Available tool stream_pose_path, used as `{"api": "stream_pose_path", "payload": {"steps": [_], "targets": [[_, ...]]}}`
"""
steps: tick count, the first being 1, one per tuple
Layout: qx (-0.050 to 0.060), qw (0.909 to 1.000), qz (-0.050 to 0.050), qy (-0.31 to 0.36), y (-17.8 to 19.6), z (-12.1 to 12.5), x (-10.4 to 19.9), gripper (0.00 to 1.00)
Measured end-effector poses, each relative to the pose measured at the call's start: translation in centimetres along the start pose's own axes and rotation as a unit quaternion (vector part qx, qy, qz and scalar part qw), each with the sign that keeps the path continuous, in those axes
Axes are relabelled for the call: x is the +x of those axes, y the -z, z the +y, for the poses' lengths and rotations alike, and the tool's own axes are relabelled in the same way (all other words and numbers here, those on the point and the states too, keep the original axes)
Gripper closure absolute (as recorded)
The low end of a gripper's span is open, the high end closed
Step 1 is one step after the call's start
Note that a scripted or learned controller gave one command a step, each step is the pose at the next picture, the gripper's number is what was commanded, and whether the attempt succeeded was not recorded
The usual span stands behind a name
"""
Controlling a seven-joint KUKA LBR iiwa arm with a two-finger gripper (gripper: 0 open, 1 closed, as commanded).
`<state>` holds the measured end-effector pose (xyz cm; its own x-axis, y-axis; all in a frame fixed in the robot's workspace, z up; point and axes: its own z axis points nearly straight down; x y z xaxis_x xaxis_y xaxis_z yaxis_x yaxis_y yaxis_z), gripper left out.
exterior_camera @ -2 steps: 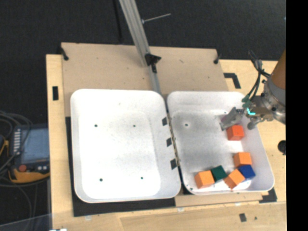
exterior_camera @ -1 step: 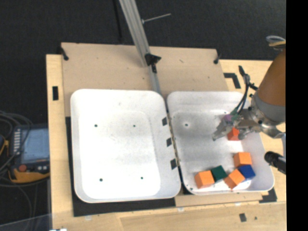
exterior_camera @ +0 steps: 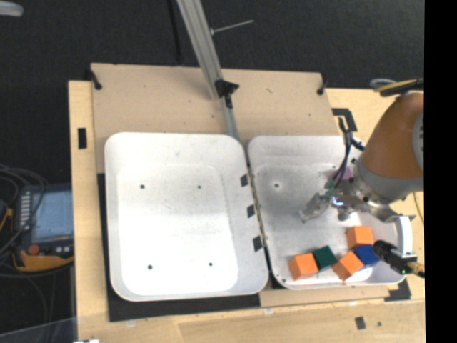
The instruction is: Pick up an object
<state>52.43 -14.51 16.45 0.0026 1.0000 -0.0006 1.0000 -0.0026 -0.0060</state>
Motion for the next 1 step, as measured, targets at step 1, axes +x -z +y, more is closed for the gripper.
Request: {"api": "stream_pose_path", "payload": {"steps": [1], "targets": [[-0.001, 1.0000, 0.000, -0.002, -4.55, 0.23, 0.61, 0.00]]}}
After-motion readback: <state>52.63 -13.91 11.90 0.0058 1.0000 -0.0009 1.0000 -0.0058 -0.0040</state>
